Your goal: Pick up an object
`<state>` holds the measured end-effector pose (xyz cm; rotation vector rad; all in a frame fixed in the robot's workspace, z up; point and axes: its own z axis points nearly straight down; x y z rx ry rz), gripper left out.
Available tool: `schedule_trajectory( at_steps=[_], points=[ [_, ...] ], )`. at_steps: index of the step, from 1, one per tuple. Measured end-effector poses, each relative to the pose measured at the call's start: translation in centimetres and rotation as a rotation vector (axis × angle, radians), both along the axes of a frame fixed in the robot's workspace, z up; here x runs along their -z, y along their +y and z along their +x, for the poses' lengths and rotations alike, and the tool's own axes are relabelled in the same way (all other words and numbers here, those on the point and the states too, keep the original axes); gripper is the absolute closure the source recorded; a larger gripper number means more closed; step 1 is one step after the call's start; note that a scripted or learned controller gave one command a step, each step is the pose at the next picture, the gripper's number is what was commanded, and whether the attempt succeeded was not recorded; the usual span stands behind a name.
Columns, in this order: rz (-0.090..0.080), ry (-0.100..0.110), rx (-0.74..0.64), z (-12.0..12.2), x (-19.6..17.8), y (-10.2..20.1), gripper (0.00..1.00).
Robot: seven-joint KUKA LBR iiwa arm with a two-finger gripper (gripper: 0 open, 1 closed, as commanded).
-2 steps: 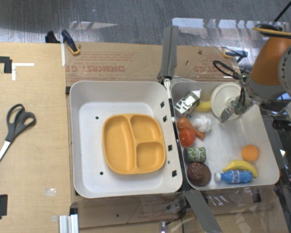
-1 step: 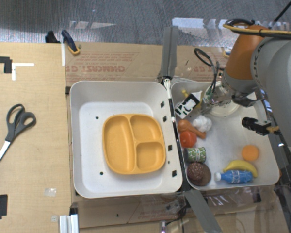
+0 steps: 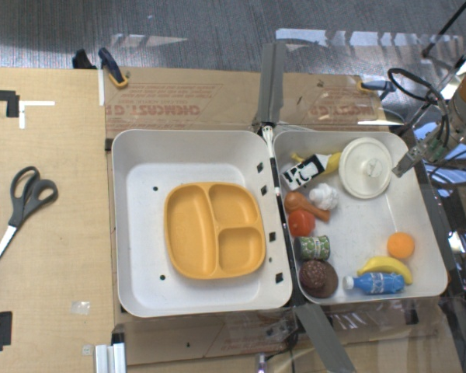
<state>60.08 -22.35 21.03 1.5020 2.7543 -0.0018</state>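
Observation:
The right bin (image 3: 427, 208) holds several objects. A white round lid (image 3: 365, 167) lies at the back, with a black-and-white pack (image 3: 304, 171) to its left. Along the left wall sit a white knobbly piece (image 3: 324, 196), a red tomato (image 3: 300, 222), a green can (image 3: 314, 247) and a brown muffin (image 3: 318, 278). An orange ball (image 3: 401, 245), a banana (image 3: 386, 267) and a blue bottle (image 3: 377, 284) lie near the front right. My gripper (image 3: 411, 162) hangs over the bin's back right rim, just right of the white lid, with nothing seen in it.
The left bin (image 3: 132, 208) holds a yellow divided plate (image 3: 215, 229). Scissors (image 3: 23, 200) lie on the wooden bench at far left. Cardboard (image 3: 186, 103) lies behind the bins, and cables (image 3: 419, 84) run at the back right.

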Motion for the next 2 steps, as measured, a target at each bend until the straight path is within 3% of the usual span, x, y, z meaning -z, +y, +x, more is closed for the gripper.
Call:
schedule_trajectory(
  at_steps=[1, 2],
  points=[
    [0.003, 0.005, 0.11, 1.1, 4.5, 12.6, 1.0],
    [0.001, 0.002, 0.303, 3.7, -9.5, 9.3, 1.0]
  ],
)
